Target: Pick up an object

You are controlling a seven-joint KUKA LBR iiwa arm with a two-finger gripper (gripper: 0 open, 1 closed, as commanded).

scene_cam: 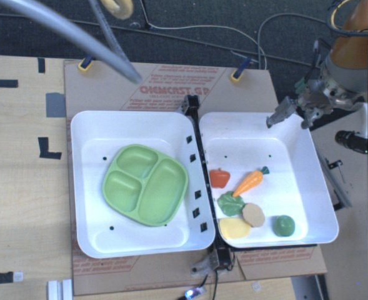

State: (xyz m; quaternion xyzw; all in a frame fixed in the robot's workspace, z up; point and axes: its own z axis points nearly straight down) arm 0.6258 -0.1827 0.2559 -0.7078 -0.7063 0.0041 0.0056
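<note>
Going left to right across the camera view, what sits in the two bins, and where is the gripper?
green divided plate → orange-red piece → carrot → green ball → gripper above the right bin's far corner.

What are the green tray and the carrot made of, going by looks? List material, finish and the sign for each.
Green tray: probably moulded plastic, smooth and fairly matte; uniform colour, rounded compartments.
Carrot: likely a plastic or rubber toy, smooth; flat, even orange with a tidy green tip. Too small to tell which.
</note>
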